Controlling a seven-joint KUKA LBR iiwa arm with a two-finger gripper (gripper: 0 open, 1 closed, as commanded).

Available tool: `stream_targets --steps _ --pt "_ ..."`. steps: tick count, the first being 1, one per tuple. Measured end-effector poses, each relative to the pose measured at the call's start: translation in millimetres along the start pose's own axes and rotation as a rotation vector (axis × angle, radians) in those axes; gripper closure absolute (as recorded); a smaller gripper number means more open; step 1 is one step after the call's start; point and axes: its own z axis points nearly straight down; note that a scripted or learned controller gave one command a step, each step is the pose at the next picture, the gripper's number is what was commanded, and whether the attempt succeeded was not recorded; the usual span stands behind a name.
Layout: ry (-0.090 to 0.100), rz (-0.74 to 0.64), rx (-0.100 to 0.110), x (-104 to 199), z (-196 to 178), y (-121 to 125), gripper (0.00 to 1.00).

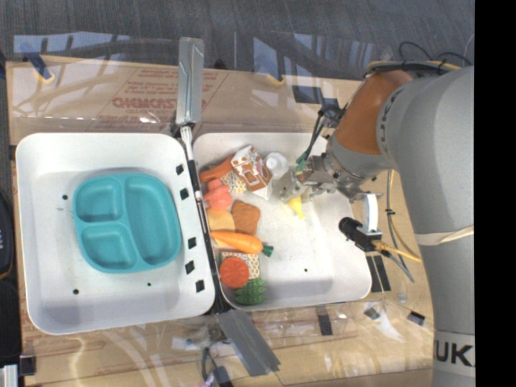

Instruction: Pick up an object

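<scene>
Over the right shallow white plastic bin [322,276], the grey arm's gripper [300,190] hangs with a small yellow plastic piece [297,208] just beneath its jaws, though I cannot tell whether they grip it or stand apart.

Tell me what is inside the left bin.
The left bin holds one teal divided tray, its three compartments bare. Whatever lies beneath the tray is covered.
</scene>
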Motion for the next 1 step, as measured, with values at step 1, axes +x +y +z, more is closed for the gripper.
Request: stream_targets --steps 1 --pt "0.0 0.103 -0.006 70.3 -103.8 7.0 1.0"
